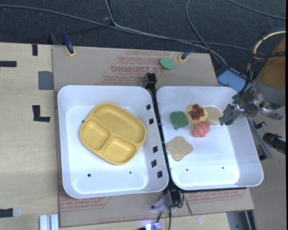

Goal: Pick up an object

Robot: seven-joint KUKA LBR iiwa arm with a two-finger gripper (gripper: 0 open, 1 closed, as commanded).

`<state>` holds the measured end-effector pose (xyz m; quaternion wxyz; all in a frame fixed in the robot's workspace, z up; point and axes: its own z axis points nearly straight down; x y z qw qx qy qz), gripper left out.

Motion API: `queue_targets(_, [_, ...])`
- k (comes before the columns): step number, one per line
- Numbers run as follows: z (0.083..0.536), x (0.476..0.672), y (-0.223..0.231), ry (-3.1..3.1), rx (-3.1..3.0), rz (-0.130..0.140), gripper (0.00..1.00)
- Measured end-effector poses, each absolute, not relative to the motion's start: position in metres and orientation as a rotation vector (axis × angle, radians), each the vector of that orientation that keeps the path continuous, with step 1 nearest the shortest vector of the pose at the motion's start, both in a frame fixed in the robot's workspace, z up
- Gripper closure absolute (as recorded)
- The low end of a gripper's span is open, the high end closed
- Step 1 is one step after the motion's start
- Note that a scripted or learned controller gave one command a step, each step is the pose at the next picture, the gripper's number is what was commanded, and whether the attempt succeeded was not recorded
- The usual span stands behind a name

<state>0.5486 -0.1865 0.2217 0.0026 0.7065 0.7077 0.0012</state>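
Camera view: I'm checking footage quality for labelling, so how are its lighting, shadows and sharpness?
Camera view: even, soft light; faint shadows under the yellow tray and the toy foods; no strong glare on the white bins; overall slightly soft, with the pincer and the arm at the right edge blurriest.

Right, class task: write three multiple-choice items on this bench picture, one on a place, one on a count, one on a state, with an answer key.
1. Where does the yellow three-compartment plastic tray lie?
A. left white bin
B. right white bin
C. on the cardboard

2. How many green items show?
A. one
B. two
C. four

3. The tray is:
A. upside down
B. standing on edge
C. right way up, flat

Key: 1 A, it sits within the left white bin. 2 B, a green piece in the right white bin, another on the cardboard. 3 C, its compartments face up.
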Motion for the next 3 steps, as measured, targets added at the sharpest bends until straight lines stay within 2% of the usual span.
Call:
queue_targets(1, [0.227, 0.549, -0.186, 2.223, 2.220, 0.000, 1.00])
queue_targets(2, [0.216, 0.559, -0.132, 2.230, 2.216, 0.000, 1.00])
queue_targets(3, [0.226, 0.570, -0.077, 2.231, 2.214, 0.002, 1.00])
